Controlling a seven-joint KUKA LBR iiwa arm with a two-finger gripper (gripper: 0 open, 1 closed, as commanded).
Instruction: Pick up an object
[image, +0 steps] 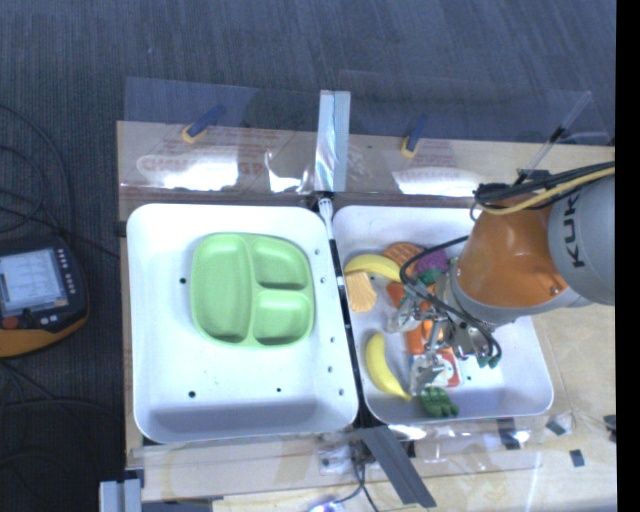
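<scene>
The right bin (520, 400) holds a heap of toy food: a yellow banana (372, 266) at the top, a second banana (380, 364) lower down, an orange-yellow block (359, 291), a green piece (436, 403), a purple piece (433, 262) and small orange items (398, 293). My gripper (428, 350) hangs under the orange wrist band (505, 265), low over the pile, just right of the lower banana and above the green piece. Cables and the wrist hide much of the fingers.
The left bin (160, 400) carries a green divided tray (252, 288). A metal divider post (333, 140) stands at the back between the bins. A handheld controller (35, 290) lies off the bench at the left.
</scene>
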